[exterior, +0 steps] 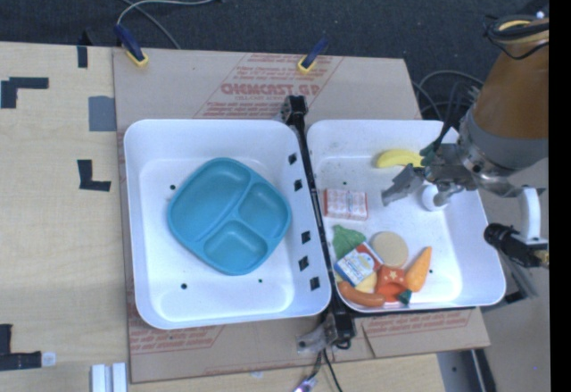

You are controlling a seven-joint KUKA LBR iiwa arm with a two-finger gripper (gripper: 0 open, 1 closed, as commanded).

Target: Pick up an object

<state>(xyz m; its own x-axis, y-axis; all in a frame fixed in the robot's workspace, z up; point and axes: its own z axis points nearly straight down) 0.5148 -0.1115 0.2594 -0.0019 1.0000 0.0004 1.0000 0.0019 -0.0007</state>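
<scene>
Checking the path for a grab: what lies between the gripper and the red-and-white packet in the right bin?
In the camera view, only bare white bin floor lies between the gripper and the red-and-white packet.

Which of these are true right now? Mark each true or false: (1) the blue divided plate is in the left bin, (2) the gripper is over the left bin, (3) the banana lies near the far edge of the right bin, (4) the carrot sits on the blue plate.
1. The blue divided plate is in the left bin. True.
2. The gripper is over the left bin. False: it is over the right bin.
3. The banana lies near the far edge of the right bin. True.
4. The carrot sits on the blue plate. False: it lies in the right bin's near pile of toy food.
</scene>
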